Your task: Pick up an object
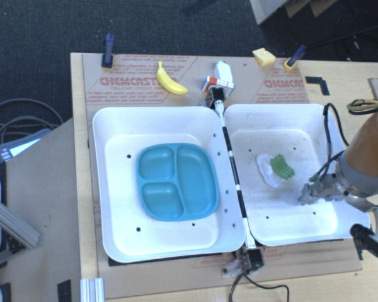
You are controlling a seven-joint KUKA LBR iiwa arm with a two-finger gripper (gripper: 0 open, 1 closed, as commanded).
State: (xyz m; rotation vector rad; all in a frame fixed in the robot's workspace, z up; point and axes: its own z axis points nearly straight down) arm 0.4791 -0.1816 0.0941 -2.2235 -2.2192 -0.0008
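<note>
Since my gripper (306, 195) sits at 4 o'clock from the small green bumpy object (281, 166), finger state unreadable, descent may miss.

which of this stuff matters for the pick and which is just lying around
For the job:
- gripper, low in the right bin
- green object, in the right bin
- white object, partly under the green one

Just lying about:
- blue divided plate, in the left bin
- banana, on the board behind the bins
- yellow block, at the board's back edge
</note>
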